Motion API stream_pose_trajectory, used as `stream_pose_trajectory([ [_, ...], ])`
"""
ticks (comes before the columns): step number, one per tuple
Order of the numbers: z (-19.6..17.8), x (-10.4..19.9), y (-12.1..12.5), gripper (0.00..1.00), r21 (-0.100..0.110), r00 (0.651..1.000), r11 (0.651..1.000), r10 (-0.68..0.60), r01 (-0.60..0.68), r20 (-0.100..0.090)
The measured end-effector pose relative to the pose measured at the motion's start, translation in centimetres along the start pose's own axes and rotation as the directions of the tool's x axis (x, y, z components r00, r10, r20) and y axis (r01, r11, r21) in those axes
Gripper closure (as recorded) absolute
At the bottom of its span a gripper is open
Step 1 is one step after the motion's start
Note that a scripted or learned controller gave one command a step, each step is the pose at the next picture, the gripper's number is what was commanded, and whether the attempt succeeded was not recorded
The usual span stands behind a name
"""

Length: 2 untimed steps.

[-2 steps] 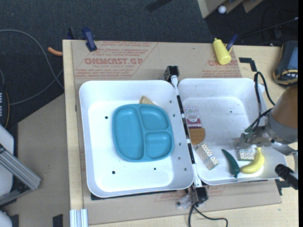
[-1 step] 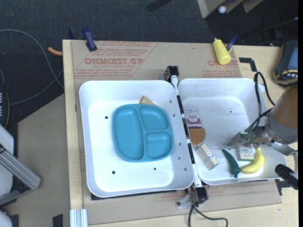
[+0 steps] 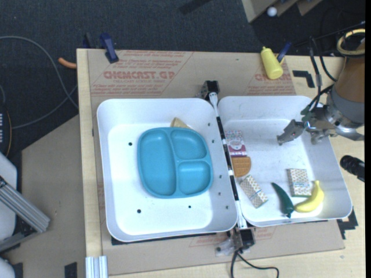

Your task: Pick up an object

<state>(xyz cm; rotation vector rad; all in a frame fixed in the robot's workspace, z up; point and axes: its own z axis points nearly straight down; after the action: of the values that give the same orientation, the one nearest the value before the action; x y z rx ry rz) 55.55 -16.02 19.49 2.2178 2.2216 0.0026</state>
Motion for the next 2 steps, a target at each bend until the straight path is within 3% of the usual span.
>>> stream_pose_trajectory([
  [1,10.7,0.0,-4.5,0.0,-0.004,1.0,1.0,0.001,-0.001,0.002],
  [2,0.3,-3.0,2.9,0.0,-0.001,1.0,1.0,0.0,0.0,0.002],
])
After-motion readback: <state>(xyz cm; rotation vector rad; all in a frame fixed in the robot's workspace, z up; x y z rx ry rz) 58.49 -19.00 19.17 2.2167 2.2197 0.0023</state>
